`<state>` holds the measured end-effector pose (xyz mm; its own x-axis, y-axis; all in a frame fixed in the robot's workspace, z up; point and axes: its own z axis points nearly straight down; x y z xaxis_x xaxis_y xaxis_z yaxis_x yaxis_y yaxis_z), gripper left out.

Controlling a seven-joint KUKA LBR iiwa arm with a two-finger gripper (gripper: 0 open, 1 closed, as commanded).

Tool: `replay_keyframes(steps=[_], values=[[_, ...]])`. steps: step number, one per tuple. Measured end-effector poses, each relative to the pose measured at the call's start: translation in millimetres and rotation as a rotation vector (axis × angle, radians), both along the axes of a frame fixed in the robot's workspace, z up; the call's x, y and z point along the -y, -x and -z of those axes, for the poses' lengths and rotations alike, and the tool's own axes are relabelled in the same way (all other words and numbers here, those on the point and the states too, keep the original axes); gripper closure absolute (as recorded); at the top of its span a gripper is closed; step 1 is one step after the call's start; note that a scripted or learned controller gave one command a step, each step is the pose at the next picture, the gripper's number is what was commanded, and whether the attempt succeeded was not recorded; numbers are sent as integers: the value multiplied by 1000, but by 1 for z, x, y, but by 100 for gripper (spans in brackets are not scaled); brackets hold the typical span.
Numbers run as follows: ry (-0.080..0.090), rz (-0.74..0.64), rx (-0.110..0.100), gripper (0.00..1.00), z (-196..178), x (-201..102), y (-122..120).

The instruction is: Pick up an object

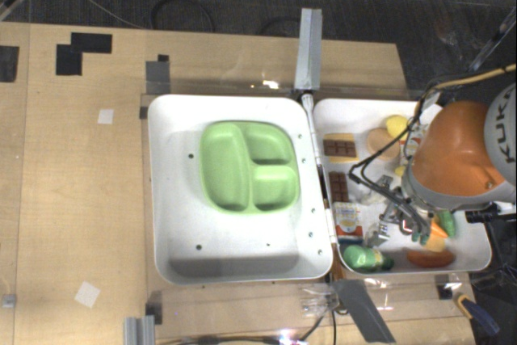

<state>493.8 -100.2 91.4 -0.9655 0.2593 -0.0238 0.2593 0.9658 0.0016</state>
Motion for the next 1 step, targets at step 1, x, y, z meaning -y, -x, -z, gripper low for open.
replay_keyframes(steps=[1], values=[[4, -8, 19, 100, -14, 0, -6]])
